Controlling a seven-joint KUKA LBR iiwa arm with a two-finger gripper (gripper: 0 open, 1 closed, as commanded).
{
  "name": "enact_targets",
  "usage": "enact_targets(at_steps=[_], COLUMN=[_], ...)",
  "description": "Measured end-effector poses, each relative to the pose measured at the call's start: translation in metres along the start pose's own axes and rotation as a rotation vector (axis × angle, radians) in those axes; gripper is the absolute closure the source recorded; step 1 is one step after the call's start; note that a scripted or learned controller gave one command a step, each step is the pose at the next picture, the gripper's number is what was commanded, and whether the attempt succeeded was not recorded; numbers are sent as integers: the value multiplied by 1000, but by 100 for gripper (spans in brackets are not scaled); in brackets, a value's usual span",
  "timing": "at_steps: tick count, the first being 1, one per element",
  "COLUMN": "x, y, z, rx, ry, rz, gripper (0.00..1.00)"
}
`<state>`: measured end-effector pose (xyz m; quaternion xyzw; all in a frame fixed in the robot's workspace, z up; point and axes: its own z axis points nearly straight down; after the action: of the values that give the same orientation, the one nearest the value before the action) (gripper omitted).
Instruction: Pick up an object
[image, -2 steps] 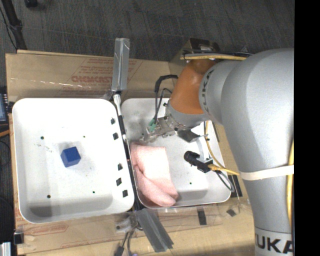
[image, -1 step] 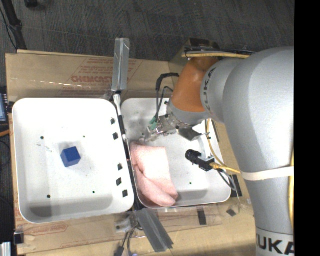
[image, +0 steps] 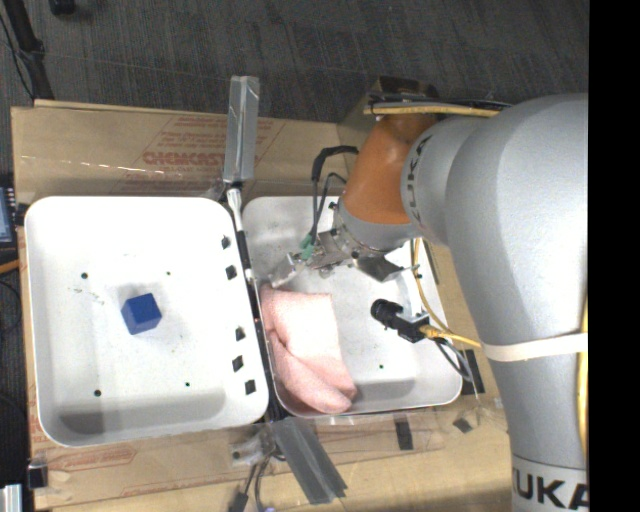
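My hand (image: 318, 252) hangs over the right bin (image: 385, 385), just past the upper end of the pink cloth (image: 305, 345) as the camera sees it. It is close to the cloth, but I cannot tell if they touch. Nor can I tell how wide my hand stands, and I see nothing held in it.

The cloth is my nearest target, I judge. It lies bunched, its long axis running away from my hand toward the bin's lower rim. Its left edge hugs the bin wall, which may crowd a grasp there. A blue cube (image: 141, 312) sits well left of the cloth, in the left bin (image: 120, 395).
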<state>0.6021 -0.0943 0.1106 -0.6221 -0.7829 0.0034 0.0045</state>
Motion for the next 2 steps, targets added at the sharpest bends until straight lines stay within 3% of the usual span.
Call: enact_targets(at_steps=[1, 2], x=[-30, 4], y=[-16, -45], z=[19, -63], rx=[-7, -9], ry=[-1, -3], rz=[-9, -87], gripper=[0, 0])
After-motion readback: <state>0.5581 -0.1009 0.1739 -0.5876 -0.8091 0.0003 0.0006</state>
